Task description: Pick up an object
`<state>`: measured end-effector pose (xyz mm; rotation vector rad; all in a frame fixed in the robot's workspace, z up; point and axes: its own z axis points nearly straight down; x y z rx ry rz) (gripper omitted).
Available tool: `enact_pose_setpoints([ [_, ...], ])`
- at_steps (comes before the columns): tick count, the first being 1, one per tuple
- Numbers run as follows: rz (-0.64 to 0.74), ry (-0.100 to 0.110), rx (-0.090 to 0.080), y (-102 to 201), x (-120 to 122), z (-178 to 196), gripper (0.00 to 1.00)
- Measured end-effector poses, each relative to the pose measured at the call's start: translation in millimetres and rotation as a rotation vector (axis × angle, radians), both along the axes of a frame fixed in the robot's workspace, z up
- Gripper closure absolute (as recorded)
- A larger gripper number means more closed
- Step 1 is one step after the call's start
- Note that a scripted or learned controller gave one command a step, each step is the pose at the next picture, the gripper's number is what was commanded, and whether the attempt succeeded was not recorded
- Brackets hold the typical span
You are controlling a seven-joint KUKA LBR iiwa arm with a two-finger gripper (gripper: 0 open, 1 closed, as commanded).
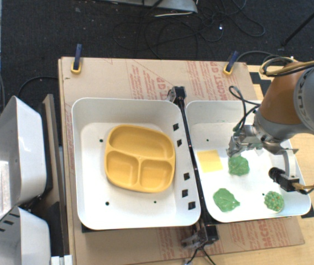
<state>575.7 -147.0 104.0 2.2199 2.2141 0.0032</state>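
My gripper (237, 150) reaches down into the right bin (212, 110), its tip right over a green lumpy object (239, 165) near the bin's middle. A flat yellow square (209, 161) lies just left of that. A second green lump (225, 199) sits toward the bin's front, and a smaller textured green piece (273, 201) rests at the front right. Nothing shows between the fingers from this angle.
The left bin (85, 148) holds a yellow divided tray (140, 158). A black divider (187, 148) runs between the two bins. Both bins sit on a cardboard sheet (146, 76). White containers (10, 148) stand off the bench at the left.
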Motion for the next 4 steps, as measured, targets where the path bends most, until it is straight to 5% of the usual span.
enact_pose_setpoints([
  [3, 0.005, 0.001, 0.001, -16.1, 9.8, 150.4, 1.0],
  [4, 0.009, 0.006, 0.003, 29.8, 13.0, 139.6, 1.0],
])
